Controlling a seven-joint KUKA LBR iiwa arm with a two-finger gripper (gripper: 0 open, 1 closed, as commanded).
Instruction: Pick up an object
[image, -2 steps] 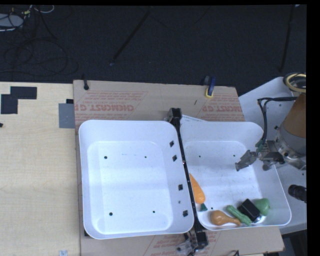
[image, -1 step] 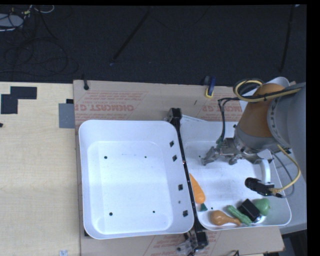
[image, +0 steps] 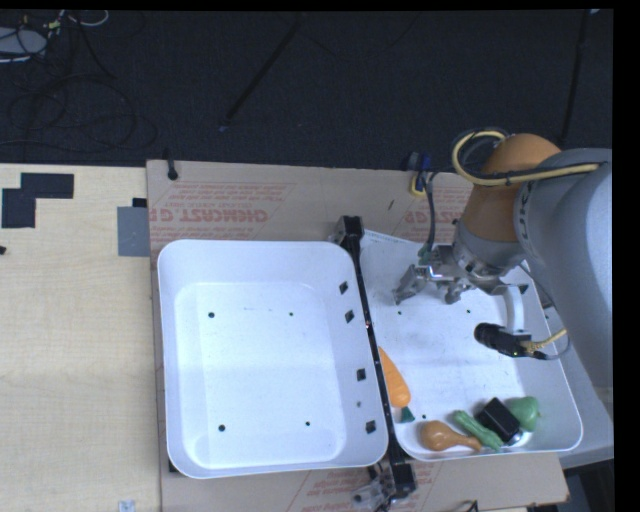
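I note the gripper (image: 432, 283) spread wide, holding nothing, above the right bin (image: 566, 436) on the pale wood counter (image: 70, 350).

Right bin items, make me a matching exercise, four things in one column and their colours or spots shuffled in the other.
Things:
1. carrot
2. black block
3. gripper
4. pear-shaped toy

Descriptions:
A. above the right bin's far end
B. orange, against the divider between the bins
C. tan, at the near rim
D. dark, lying across the green toys

Pairs: 1-B, 2-D, 3-A, 4-C
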